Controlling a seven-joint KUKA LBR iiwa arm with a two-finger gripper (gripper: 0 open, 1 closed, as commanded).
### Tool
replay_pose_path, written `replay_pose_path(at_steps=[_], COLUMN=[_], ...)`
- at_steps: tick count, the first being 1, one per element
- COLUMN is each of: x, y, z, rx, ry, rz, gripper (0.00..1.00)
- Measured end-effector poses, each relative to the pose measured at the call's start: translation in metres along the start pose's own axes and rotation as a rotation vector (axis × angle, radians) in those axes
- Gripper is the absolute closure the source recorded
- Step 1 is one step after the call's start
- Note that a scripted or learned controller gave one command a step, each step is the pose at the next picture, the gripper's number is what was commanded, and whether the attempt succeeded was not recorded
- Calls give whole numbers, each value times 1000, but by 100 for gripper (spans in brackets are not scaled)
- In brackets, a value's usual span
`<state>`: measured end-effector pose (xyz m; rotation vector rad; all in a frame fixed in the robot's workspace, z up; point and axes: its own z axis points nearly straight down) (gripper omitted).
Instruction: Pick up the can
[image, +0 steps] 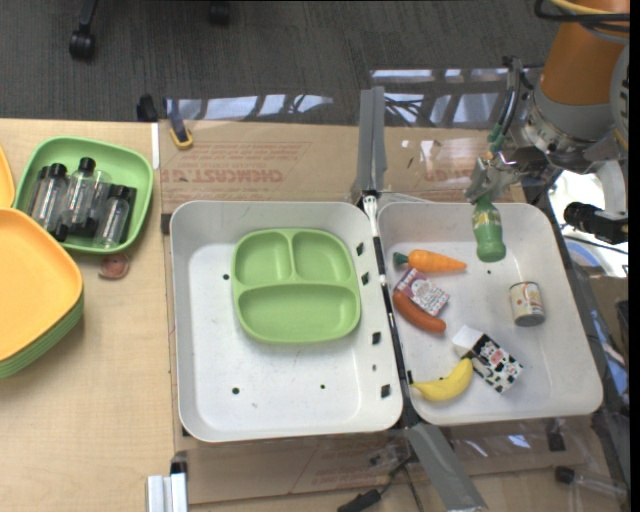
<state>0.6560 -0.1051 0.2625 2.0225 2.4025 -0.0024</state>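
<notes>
Bins: two. Right bin (575, 300) contains one can (527, 303) lying near its right wall, one carrot (437, 262), one banana (446, 382). Arm reaches over the far rim; gripper (489, 192) clenched on one green bottle (489, 232), hanging upright.

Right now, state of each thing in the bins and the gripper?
gripper: over the right bin's far edge, shut on the green bottle
green bottle: hanging upright from the gripper
can: lying on its side, right bin, untouched
carrot: lying flat
banana: lying flat
green divided plate: flat in left bin
</notes>
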Motion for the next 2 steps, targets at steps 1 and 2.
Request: replay_pose_path(at_steps=[1, 2], x=[4, 21], y=[-4, -71], z=[43, 29], rx=[2, 1], ry=[1, 1], rz=[3, 71], gripper=[100, 100])
